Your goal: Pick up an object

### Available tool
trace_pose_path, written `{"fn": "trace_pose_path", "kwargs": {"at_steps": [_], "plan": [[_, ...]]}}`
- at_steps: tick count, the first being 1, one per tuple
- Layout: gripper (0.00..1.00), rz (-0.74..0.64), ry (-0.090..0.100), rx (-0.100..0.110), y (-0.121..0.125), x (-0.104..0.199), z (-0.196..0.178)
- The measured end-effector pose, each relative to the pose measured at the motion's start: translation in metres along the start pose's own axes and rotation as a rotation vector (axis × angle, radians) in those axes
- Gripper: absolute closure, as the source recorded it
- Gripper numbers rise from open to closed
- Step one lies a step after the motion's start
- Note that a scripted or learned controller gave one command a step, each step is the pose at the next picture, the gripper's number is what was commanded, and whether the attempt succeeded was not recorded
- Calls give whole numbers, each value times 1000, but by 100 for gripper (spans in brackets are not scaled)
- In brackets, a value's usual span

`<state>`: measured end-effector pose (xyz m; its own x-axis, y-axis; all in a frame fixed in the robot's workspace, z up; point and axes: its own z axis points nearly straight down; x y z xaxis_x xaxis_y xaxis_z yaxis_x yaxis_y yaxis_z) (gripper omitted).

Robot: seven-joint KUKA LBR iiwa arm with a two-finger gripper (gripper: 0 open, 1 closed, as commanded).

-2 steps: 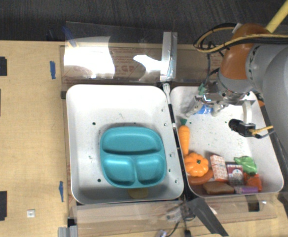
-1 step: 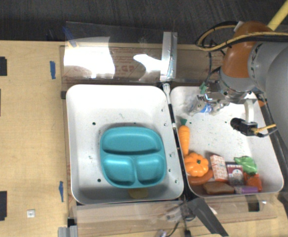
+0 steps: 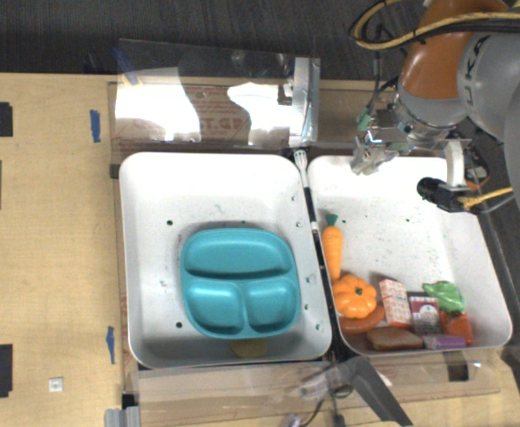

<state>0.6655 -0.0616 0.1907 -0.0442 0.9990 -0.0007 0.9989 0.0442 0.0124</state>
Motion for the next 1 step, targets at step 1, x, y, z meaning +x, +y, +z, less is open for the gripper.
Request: {"fn": "trace_pose_path", "kwargs": {"at_steps": [1], "plan": [[0, 3, 0, 10, -3, -1, 5]]}}
